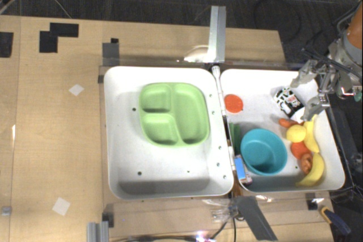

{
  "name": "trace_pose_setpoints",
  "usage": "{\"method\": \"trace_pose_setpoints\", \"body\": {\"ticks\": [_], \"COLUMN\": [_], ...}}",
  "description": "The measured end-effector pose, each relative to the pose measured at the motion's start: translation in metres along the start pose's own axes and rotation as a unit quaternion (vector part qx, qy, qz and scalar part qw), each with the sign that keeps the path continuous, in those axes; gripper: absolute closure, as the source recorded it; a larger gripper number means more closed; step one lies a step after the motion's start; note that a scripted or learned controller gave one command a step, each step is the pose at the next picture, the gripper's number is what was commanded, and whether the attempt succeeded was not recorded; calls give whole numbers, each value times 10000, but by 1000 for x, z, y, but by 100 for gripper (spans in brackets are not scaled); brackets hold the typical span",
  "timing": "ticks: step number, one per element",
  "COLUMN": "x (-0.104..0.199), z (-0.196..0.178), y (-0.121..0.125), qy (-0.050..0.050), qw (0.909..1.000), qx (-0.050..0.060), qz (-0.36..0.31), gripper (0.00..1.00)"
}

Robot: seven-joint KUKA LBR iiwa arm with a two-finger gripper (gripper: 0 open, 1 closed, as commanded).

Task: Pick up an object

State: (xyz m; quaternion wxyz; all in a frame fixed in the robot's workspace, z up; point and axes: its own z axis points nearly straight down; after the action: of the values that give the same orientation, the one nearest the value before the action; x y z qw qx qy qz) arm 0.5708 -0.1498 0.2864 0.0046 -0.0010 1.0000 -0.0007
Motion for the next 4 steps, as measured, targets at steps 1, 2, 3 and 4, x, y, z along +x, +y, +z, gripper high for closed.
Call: {"method": "trace_pose_setpoints", "body": {"ticks": [1,2,3,4], "x": [72,69,55,49], "z": [132,195,195,181], "y": [-3,-1,43,45], "qy": [61,-59,-53,-143], "qw": [9996,9999,9994,9992], "qx": [-17,21,10,22], "qz": [-268,-84,-341,-375], "gripper": [0,0,0,100]}}
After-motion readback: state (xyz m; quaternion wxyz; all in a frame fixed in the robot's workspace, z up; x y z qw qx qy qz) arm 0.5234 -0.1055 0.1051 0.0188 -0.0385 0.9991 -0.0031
